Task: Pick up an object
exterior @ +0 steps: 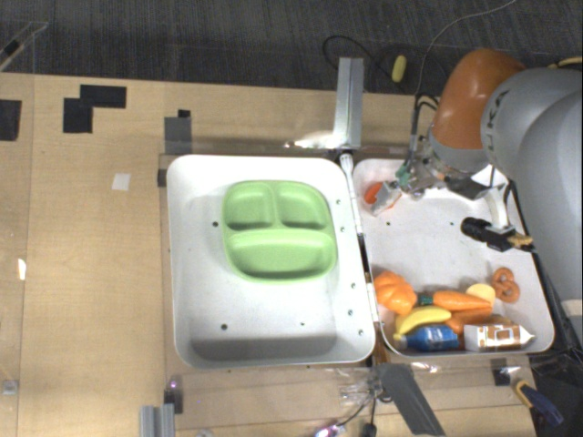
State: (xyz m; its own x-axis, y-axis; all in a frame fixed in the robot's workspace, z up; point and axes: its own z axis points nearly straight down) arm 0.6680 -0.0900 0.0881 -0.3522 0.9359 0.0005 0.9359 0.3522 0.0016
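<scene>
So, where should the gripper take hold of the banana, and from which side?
Grip the banana across its thick middle, coming straight down from above. It lies flat and curved, crowded by the orange pepper, the carrot and the blue object, so a sideways approach is likely blocked.

Green three-compartment plastic tray (277, 229) in left white bin (196, 335); toy foods heaped along near edge of right white bin (437, 226).
</scene>
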